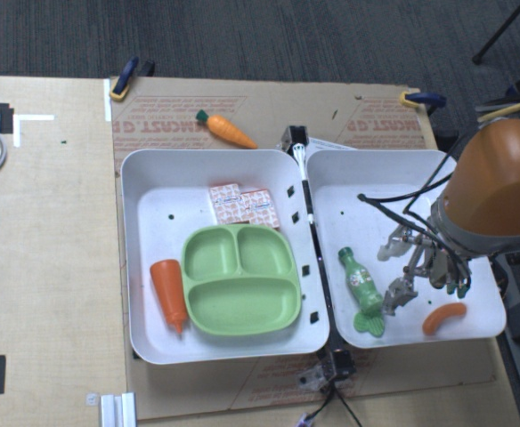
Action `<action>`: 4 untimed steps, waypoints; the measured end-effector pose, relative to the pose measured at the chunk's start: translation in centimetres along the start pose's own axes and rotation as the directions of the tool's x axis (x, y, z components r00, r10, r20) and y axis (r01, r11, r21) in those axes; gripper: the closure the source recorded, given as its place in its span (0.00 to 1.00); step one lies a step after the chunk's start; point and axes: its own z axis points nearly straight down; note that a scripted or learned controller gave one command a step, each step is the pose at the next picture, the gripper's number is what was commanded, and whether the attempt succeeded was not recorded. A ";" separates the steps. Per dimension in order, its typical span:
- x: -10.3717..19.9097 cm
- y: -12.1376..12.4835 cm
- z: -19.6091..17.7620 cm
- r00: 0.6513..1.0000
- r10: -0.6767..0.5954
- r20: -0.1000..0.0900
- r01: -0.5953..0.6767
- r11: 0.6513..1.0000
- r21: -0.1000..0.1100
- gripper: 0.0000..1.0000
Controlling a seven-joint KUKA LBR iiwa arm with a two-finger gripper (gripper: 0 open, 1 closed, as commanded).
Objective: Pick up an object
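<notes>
**Operator:** While the arm is reaching in from the right, I'm watching the hand (pixel 401 285) hanging low over the right bin (pixel 349 185), just beside the green bottle (pixel 361 292). Its fingers look spread, with nothing between them, so I'm calling it open and empty.

**Observer:** Which object are you going for?

**Operator:** I'm judging the green bottle to be the nearest candidate. It's lying on its side in the front-left part of that bin, cap pointing away from us, base close to the front wall. The small orange sausage-shaped piece (pixel 443 318) is lying just beside the hand too, toward the front-right corner.

**Observer:** How are you approaching it?

**Operator:** I'm thinking the fingers should be straddling the bottle across its narrow width, near the middle of the body, not the neck. A round bottle is likely to roll, so I'm wanting the hand centred before closing, and coming straight down.

**Observer:** Risks?

**Operator:** I'm worrying about a fingertip landing on top and nudging it toward the wall.
</notes>
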 end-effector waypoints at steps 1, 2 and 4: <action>-1.2 0.4 8.1 0.997 0.079 0.000 -0.079 0.997 -0.001 0.00; -8.6 1.7 8.1 0.983 -0.184 0.002 0.184 0.983 -0.001 0.00; -8.6 1.7 8.1 0.983 -0.184 0.002 0.184 0.983 -0.001 0.00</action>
